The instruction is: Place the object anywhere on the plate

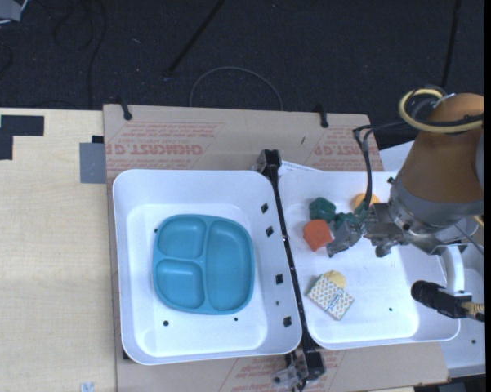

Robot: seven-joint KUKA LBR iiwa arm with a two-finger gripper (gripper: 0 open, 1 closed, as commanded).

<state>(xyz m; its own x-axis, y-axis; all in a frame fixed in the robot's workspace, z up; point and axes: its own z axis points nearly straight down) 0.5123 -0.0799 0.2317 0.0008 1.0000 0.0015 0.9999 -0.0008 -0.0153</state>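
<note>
Over the right bin (392, 321), the arm's pincer (340, 243) hangs low beside an orange object (316, 234), grip unclear.

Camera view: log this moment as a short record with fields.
plate: blue divided plate, three compartments, nothing on it, in the left bin
objects: orange block, green piece, yellow piece, patterned packet, all in the right bin
gripper: gripper low over the right bin, just right of the orange block
task status: nothing placed yet
</note>
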